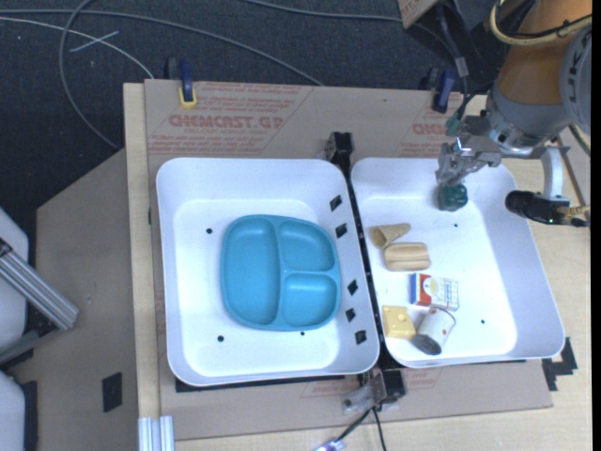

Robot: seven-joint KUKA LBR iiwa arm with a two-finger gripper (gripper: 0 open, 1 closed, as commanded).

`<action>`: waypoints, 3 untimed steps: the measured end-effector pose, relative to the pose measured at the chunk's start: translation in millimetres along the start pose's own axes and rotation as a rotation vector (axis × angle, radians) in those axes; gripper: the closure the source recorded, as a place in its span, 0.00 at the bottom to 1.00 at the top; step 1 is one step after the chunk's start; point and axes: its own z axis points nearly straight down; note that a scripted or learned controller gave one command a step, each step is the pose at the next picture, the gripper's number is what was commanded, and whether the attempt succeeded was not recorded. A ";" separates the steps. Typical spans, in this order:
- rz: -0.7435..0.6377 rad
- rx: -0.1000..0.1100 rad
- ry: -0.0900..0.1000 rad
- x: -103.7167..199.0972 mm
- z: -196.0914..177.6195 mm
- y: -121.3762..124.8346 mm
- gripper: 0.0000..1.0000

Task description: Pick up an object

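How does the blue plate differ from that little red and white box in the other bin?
The blue plate is far larger than the red and white box. The plate is one plain colour, rounded, with three compartments; the box is a flat rectangle with printed markings. The plate lies alone in the left bin, while the box sits among several small items in the right bin. Both lie flat on a bin floor.

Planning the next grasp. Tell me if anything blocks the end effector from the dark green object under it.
Nothing visible does. The end effector hangs directly above the dark green object in the right bin; the tan blocks lie apart, nearer the divider.
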 end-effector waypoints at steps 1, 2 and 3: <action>-0.001 0.000 0.000 -0.2 -55.1 2.2 1.00; -0.006 0.006 0.004 55.4 -57.9 3.8 1.00; -0.006 0.007 0.004 117.3 -46.9 15.9 1.00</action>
